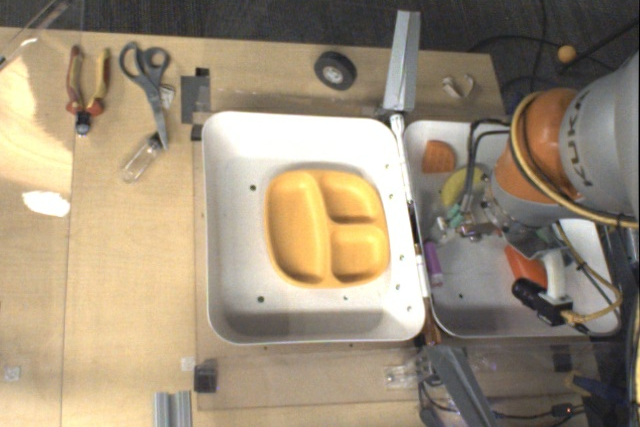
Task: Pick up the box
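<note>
Camera view: a yellow divided tray (326,224) fills the left bin (230,215). The arm crowds the right bin (470,315), over small clutter. Whether the jaws (462,223) are clenched cannot be told; scissors (150,80) lie at the wooden worktop's (100,295) far-left corner.

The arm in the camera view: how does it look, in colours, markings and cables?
The arm is a rounded grey body with an orange band and dark lettering on the grey shell. Black cables loop over the orange part, and thinner yellow and black wires hang beside a black part at its lower end, over the right bin.
</note>
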